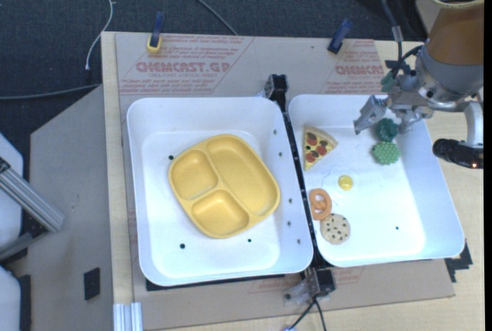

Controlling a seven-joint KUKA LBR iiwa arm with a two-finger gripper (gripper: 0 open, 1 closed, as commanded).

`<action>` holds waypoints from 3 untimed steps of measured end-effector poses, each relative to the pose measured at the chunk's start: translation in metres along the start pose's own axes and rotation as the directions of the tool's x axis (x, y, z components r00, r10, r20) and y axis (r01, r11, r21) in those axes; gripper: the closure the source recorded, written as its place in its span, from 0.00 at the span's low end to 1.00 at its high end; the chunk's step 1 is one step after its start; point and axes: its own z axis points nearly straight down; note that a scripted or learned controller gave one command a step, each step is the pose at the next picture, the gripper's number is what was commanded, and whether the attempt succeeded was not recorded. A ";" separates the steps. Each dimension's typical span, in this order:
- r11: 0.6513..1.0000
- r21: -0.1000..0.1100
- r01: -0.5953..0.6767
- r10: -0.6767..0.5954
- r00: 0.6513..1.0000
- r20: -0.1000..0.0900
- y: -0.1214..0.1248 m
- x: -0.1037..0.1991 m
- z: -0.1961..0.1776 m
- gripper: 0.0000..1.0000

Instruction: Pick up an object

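- my gripper (384, 120) hangs over the far part of the right bin (438, 237), near the table's far right corner; i cannot tell how it is set, since the wrist hides much of it.
- just under and beside it sits a green broccoli-like piece (387, 152), looking to rest on the bin floor. nothing appears lifted, so i judge the pick not yet done.
- left of that, by the bin's left wall, lies a pizza slice (316, 145); nearer the middle a small yellow piece (345, 183); toward the near edge a pretzel (319, 203) and a cookie (335, 229), just beside each other.
- the left bin (146, 168) carries a yellow divided tray (223, 185).
- what is left, as i read it: close on one item and raise it clear.
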 end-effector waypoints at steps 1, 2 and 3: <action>1.000 -0.014 0.002 -0.002 1.000 0.002 0.002 0.000 -0.008 0.00; 1.000 -0.008 0.002 -0.002 1.000 0.000 0.009 0.001 0.053 0.00; 1.000 -0.009 0.002 -0.002 1.000 0.000 0.011 -0.008 0.110 0.00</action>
